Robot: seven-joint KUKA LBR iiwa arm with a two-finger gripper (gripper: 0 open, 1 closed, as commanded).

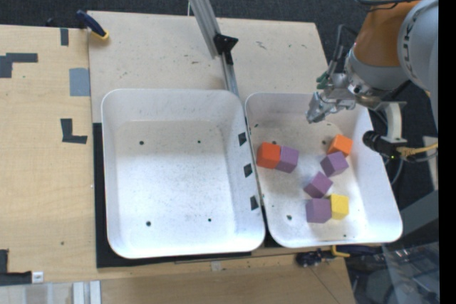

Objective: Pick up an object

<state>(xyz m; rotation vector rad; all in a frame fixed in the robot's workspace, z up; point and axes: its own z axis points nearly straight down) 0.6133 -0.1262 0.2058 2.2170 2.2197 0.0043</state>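
No text, label, brand, number or sign can be read anywhere in the view; the grey and black tape pieces (pixel 79 81) on the counter (pixel 43 174) carry no legible marks

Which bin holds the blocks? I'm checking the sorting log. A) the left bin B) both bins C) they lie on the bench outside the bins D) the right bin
D: the orange block, the purple blocks and the yellow block all lie inside the right bin, under the hand.
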